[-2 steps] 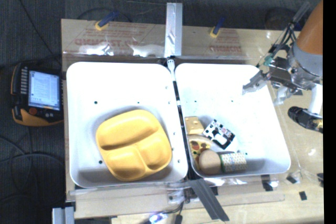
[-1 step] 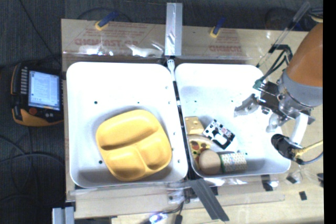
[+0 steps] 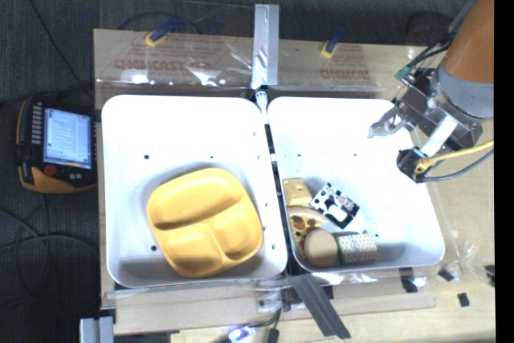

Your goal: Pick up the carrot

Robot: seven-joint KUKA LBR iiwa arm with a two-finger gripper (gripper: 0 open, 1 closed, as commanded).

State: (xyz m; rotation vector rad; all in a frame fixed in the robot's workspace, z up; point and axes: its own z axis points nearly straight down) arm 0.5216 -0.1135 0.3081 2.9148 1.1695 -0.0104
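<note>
Two bins: yellow divided tray (image 3: 206, 219) left; clutter lower right.
Gripper (image 3: 384, 125): right frame edge, above right bin (image 3: 353, 132), jaw state unclear.
Carrot: cannot identify; possibly within clutter pile (image 3: 325, 233).

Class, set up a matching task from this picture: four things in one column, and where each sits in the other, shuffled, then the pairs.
Things:
1. yellow tray
2. gripper
3. handheld screen
4. checkered block

Places:
A. above the right bin's far right side
B. on the floor left of the bench
C. left bin
D. right bin, near its front left corner

Pairs: 1-C, 2-A, 3-B, 4-D
</note>
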